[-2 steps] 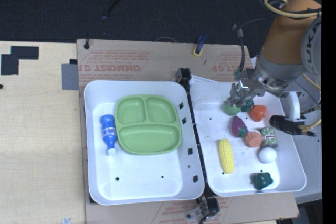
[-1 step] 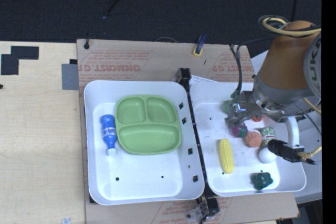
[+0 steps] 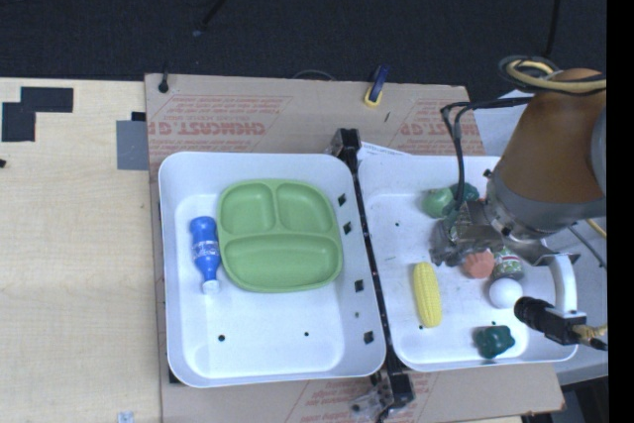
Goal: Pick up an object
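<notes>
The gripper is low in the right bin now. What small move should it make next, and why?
Probably a short descent and close: the gripper hovers low in the right white bin, just beside the small salmon-pink object, with the yellow toy corn cob lying apart to the left.

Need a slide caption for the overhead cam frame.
Claw low in right bin among toys; green plate and blue bottle in left bin.

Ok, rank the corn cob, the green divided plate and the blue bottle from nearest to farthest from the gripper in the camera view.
From the gripper:
1. Corn cob, in the right bin just below-left of it.
2. Green divided plate, in the left bin.
3. Blue bottle, left of the plate, by the left bin's far wall.
</notes>
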